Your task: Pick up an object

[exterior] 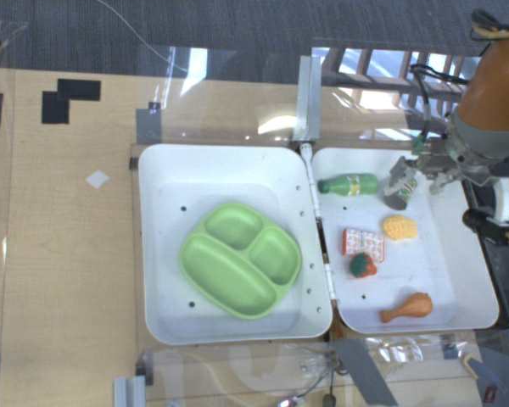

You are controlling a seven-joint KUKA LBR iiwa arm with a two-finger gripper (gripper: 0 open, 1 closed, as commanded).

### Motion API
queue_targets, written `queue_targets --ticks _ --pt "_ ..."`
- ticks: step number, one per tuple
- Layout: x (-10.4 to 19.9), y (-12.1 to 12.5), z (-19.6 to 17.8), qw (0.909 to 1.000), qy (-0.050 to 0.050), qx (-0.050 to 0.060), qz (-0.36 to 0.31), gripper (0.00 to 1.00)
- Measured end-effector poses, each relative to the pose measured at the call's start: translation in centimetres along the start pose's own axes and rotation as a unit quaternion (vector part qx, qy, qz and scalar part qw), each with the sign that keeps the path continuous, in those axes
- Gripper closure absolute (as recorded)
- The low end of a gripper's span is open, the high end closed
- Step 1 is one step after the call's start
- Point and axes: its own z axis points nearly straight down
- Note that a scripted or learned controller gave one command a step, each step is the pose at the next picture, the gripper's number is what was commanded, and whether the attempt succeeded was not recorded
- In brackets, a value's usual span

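Green and divided into 3 compartments, a plate (pixel 242 260) lies in the left bin (pixel 165 227). The right bin (pixel 458 253) holds a green bottle (pixel 349 185) on its side, a yellow corn piece (pixel 399 227), a red-and-white box (pixel 362 242), a red tomato-like toy (pixel 362 265) and a brown drumstick (pixel 407 307). The gripper (pixel 398 189) hangs just right of the bottle's end, above the corn; its fingers look slightly spread, pinching nothing visible
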Motion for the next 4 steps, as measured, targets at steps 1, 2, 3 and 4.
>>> queue_targets --ticks 1,2,3,4 --pt "-5.9 3.5 5.6 0.9969 -0.001 -0.001 0.079 0.0" --pt "-5.2 5.1 11.7 1.0 -0.001 -0.003 0.008 0.0" --pt "-5.0 5.4 10.3 1.0 -0.002 -0.007 0.005 1.0" --pt "0.4 3.1 2.3 0.9975 -0.001 -0.002 -0.071 1.0"
